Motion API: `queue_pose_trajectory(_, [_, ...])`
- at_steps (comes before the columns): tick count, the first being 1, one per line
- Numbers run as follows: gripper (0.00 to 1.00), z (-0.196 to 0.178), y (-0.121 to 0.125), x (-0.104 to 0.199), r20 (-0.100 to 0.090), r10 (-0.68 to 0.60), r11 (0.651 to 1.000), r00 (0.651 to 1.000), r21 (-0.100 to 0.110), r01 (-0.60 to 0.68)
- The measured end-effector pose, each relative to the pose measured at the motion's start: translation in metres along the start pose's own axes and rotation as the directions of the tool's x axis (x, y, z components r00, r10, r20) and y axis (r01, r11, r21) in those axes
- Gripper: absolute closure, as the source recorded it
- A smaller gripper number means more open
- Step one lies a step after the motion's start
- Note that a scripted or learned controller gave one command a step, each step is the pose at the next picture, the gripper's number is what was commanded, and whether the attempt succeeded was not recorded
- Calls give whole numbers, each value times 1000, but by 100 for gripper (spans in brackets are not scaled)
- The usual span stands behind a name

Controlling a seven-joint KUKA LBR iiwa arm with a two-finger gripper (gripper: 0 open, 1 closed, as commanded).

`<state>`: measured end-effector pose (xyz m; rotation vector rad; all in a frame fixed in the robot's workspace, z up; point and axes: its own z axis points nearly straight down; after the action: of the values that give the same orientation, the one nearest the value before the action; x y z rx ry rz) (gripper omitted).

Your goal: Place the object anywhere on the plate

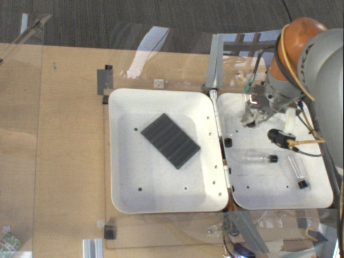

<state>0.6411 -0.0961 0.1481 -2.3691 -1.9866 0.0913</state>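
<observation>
two bins sit side by side on the bench [59, 160], touching along their inner edges. the left bin [121, 195] holds a flat ribbed plate [170, 141], lying turned at a slant near the bin's middle. the right bin [317, 198] holds two small tubes: one tube [260, 158] lies across near the middle, the other tube [297, 172] lies to its right, angled. the gripper [251, 117] hangs over the right bin's rear left part, behind both tubes.
</observation>
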Motion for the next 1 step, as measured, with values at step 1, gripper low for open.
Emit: queue_pose_trajectory(1, [100, -11, 1, 2, 0, -5, 1000, 1000, -4, 5])
